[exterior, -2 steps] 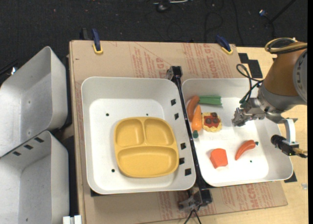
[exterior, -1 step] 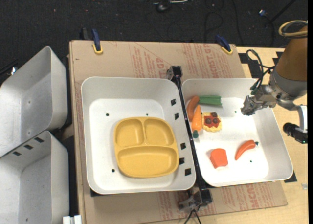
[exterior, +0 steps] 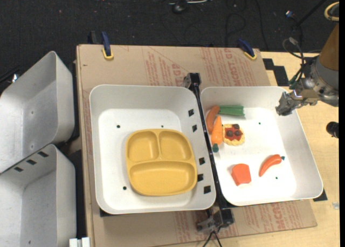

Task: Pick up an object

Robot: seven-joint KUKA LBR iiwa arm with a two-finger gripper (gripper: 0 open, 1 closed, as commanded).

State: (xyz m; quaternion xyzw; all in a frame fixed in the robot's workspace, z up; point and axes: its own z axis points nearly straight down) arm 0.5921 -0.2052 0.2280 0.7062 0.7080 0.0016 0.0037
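Observation:
The right bin holds several toy foods: an orange carrot with a green piece at its top, a small tart with dark berries, an orange block and an orange-red chili pepper. My gripper hovers over the bin's upper right edge, apart from all of them, with nothing seen between its fingers.
The left bin holds a yellow divided tray. A black divider runs between the bins. Two more white bins stand off the bench at the left. Cables lie on the dark floor behind.

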